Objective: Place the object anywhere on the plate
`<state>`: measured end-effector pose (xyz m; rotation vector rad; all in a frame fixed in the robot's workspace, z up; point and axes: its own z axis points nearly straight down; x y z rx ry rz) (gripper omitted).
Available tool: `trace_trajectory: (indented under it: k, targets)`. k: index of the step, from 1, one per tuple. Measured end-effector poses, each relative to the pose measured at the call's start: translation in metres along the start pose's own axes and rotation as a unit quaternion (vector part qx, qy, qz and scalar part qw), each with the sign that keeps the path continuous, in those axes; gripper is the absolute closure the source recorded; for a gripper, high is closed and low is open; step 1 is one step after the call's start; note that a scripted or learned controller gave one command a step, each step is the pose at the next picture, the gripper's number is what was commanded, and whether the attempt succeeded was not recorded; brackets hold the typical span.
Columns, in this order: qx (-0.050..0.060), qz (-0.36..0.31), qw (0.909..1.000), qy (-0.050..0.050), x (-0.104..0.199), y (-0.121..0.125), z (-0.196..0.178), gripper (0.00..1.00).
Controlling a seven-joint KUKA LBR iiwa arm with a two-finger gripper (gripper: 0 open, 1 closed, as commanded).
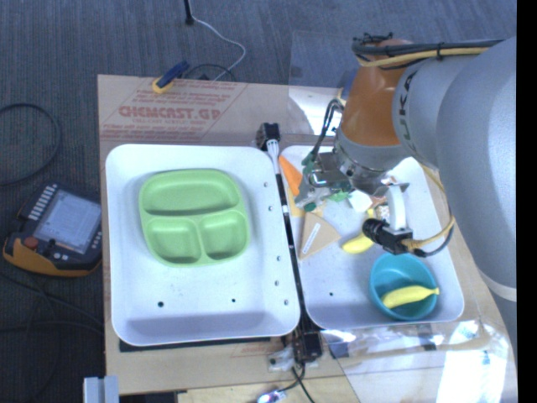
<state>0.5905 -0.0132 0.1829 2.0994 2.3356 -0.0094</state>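
The green divided plate [195, 213] lies in the left white bin [126, 300]. My gripper [325, 188] hangs low over the upper left of the right bin [336, 296], under the grey wrist and orange band. Small green parts sit right at its tip. Just left of it lies an orange carrot-like piece [290, 175]. Below it a tan wedge [316, 233] rests on the bin floor. A small yellow piece [357, 243] lies to the wedge's right.
A blue bowl [403, 277] holding a yellow banana-shaped piece [409, 295] stands in the right bin's lower right corner. A black cable and connector [388, 234] hang beside the wrist. A handheld pendant [59, 229] lies on the floor to the left.
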Motion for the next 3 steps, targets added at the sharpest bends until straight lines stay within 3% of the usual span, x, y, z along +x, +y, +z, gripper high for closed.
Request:
trace_trajectory:
  k: [1,2,3]
  targets:
    - [0.0,0.033,0.9994,0.004,0.101,-0.013,-0.013,1.0]
    - [0.0,0.238,0.9713,0.002,0.166,0.006,-0.053,1.0]
    - [0.0,0.241,0.9706,0.0,0.162,0.006,-0.052,0.0]
